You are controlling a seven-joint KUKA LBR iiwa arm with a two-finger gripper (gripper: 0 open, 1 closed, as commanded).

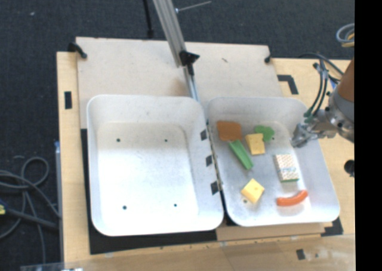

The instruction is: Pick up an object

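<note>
Cables point(24, 189) lie on the dark floor at far left, off the counter point(70, 144). Left bin point(101, 114) sits on the counter's left half, white, a few dark specks on its floor. A slanted aluminium post point(167, 16) comes down from the top of frame and ends at the far edge between the two bins.

Right bin point(325, 201) holds all the objects:
- brown block point(229, 130) at far left of the bin
- green stick point(240, 154) just near of it, lying diagonally
- yellow block point(252, 191) near-centre, well apart from the stick
- second yellow block point(256, 144) mid-bin, touching a green piece point(265, 132) on its far-right side
- patterned white box point(287, 167) right of centre
- orange-red sausage shape point(292, 199) near-right, just near of the box

End effector point(301, 135) is over the bin's far-right corner, arm point(340, 108) reaching in from the right with hoses looped above it. Nothing visible between its fingers; whether they're apart or together, can't tell at this resolution. Closest object to it is the patterned box, not touching.
</note>
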